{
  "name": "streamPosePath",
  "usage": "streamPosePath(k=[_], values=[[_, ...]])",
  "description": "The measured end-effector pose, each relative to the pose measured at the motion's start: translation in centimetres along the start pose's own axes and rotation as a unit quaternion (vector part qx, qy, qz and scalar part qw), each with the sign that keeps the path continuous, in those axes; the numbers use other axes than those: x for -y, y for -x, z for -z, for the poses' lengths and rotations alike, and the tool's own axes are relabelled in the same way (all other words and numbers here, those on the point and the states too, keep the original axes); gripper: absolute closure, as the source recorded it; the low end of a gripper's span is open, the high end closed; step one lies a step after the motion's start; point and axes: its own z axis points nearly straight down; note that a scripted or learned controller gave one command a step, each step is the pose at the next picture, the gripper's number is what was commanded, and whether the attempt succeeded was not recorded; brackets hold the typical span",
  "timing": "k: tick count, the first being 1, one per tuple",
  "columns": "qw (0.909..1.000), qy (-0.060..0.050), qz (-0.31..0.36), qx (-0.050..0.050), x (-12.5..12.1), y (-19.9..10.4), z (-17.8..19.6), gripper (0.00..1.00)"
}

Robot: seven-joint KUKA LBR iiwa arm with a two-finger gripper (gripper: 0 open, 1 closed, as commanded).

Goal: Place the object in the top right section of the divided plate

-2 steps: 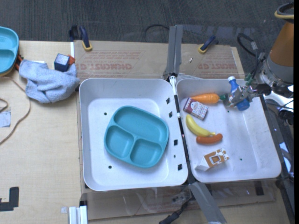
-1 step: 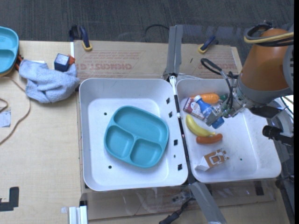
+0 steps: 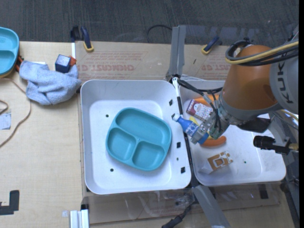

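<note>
honestly barely started; the gripper (image 3: 205, 127) is down in the right bin (image 3: 256, 172) among a blue-capped bottle (image 3: 186, 123) and packets, grip state can't tell; the divided plate (image 3: 138, 138) in the left bin (image 3: 95, 127) has nothing in it yet.

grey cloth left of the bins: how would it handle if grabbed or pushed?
The grey cloth lies crumpled in soft folds, so it is probably floppy and would drape from a pinch. It looks light; pushed, it would likely bunch rather than slide. Unlikely to roll.
</note>
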Motion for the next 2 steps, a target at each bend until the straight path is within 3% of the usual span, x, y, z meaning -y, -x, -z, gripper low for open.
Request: streamPosePath(k=[1, 2], values=[[0.9997, 0.002, -0.026, 0.002, -11.2, 1.2, 4.3, 1.00], [0.9999, 0.000, -0.014, 0.001, -10.9, -12.6, 9.3, 1.00]])
